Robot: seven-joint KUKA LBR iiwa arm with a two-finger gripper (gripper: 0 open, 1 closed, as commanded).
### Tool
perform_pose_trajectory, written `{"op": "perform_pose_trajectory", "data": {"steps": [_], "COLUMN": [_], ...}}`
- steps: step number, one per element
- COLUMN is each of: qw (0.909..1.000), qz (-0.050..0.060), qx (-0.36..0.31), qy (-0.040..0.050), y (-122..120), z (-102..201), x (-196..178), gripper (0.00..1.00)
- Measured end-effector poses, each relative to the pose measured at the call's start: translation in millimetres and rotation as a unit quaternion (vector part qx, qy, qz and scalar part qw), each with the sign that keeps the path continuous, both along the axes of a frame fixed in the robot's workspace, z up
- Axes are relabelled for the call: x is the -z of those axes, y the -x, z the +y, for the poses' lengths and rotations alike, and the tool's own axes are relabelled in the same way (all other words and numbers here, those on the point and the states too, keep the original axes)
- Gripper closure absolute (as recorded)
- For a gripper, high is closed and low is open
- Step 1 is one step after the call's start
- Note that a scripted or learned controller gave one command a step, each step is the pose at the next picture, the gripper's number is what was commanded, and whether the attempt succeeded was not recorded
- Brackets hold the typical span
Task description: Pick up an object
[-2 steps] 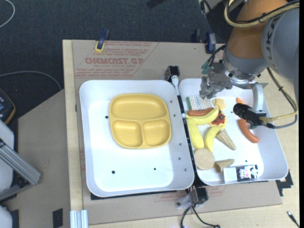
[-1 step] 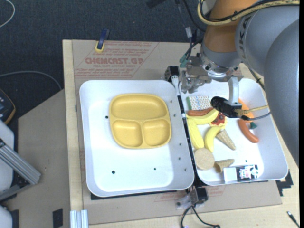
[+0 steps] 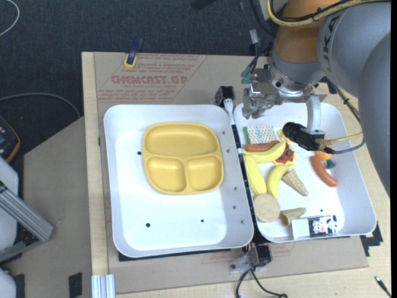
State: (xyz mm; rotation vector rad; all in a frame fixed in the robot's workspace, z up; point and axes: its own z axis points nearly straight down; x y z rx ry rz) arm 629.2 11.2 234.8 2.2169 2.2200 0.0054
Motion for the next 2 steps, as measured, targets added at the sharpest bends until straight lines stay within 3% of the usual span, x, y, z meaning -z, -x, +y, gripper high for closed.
{"op": "perform_pose_trajectory", "data": {"steps": [2], "qw": [1.0], "qz": [0.005], "qx": [0.0], "qy": [-0.0002], "y": [2.8], "z": [4.8], "x": [16.6], "gripper": [1.0]}}
